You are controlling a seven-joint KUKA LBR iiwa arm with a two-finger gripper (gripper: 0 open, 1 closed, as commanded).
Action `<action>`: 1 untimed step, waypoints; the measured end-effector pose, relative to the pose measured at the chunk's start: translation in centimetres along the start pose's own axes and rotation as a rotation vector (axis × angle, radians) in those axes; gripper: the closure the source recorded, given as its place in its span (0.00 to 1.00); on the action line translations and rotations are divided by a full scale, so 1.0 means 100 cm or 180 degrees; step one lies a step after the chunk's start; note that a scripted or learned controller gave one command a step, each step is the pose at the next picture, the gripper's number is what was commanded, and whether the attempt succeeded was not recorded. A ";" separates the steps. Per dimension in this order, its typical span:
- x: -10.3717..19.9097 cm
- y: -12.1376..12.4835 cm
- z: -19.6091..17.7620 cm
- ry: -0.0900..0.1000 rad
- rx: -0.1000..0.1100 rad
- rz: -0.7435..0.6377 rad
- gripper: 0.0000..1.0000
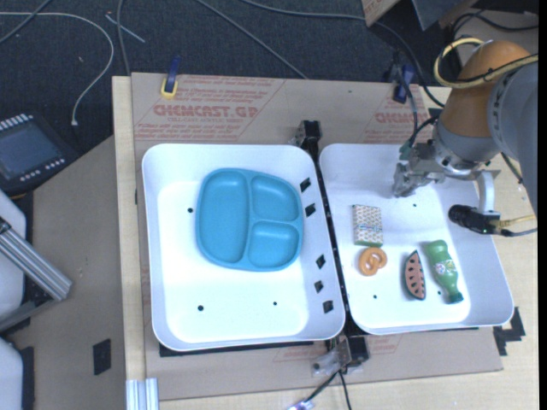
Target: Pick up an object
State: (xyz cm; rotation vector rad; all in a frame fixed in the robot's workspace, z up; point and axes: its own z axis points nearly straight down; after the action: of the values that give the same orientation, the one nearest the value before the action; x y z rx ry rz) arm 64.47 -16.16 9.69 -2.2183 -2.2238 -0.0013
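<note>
While four toys [402, 259], one gripper [408, 182].

You have the gripper [408, 180] over the right bin [487, 301], near its far edge. Nearer the camera than the gripper lie a small patterned packet [367, 224], a pretzel [372, 260], a watermelon slice [414, 274] and a green bottle [444, 270]. A blue divided plate [249, 219] sits in the left bin [171, 297].

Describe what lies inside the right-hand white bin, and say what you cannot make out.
Inside the right bin: a patterned packet, a pretzel, a watermelon slice, a green bottle. The gripper hides the floor beneath it.
</note>
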 end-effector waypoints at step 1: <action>-0.008 -0.005 -0.057 -0.0008 -0.0018 0.0007 1.00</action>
State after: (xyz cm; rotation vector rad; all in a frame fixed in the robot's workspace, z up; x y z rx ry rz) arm 64.01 -16.94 15.37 -2.2249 -2.2253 -0.0049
